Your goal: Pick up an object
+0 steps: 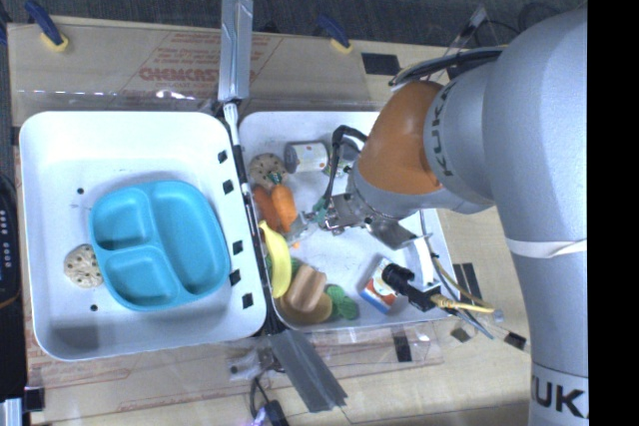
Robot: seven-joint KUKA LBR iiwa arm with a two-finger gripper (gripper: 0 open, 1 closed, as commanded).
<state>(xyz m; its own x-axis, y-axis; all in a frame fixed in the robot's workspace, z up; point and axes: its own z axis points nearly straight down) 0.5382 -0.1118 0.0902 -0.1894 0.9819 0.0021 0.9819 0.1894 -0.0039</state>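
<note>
My hand low in right bin; grip state, cannot tell. Carrot lies just beside at 9 o'clock, long axis 11-to-5, banana below.

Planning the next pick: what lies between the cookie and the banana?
In the camera view, the blue tray and the bins' divider lie between cookie and banana.

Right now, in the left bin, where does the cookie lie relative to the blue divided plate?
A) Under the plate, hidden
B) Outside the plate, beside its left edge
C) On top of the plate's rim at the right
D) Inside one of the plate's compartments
B: the cookie rests on the white floor of the left bin, just off the left edge of the blue divided plate, whose three compartments hold nothing.
</note>
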